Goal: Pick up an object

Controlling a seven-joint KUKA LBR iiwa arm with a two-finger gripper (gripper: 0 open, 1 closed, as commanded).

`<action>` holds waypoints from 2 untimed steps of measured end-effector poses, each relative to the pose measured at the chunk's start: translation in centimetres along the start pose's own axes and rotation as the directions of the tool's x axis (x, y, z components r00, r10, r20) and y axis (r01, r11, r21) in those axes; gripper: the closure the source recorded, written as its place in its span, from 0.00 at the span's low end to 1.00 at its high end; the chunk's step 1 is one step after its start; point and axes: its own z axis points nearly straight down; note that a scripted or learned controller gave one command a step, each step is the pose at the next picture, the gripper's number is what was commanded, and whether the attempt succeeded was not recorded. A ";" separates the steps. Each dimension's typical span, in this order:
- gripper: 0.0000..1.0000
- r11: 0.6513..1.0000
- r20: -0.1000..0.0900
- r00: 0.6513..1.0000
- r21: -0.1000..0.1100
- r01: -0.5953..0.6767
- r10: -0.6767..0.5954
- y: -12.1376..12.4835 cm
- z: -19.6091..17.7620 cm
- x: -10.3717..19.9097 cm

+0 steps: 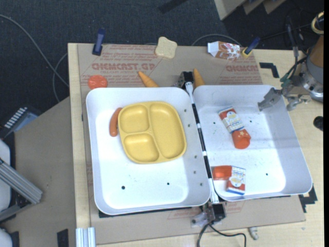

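Observation:
The right bin point(280, 158) holds a small red and white carton point(231, 119), a red-orange piece point(241, 139) just below it, and a flat red and white packet point(231, 178) near the front left corner. My gripper point(281, 101) hangs over the bin's far right corner, well to the right of the carton. It is open, and there is nothing between its fingers point(268, 100). In the left bin point(149, 194) a yellow divided plate point(152, 131) lies with a red sausage point(113, 122) along its left side.
On the cardboard behind the bins lie a bread slice point(165, 47), two carrots point(147, 79) point(198, 76), a red disc point(96, 81), a blue clip point(98, 41) and a small carton point(224, 49). A black clamp point(187, 80) sits where the bins meet.

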 end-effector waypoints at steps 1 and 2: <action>0.00 1.000 -0.002 1.000 0.001 0.002 -0.002 5.0 7.3 7.1; 0.00 1.000 -0.002 1.000 0.004 0.001 -0.001 5.3 10.7 9.0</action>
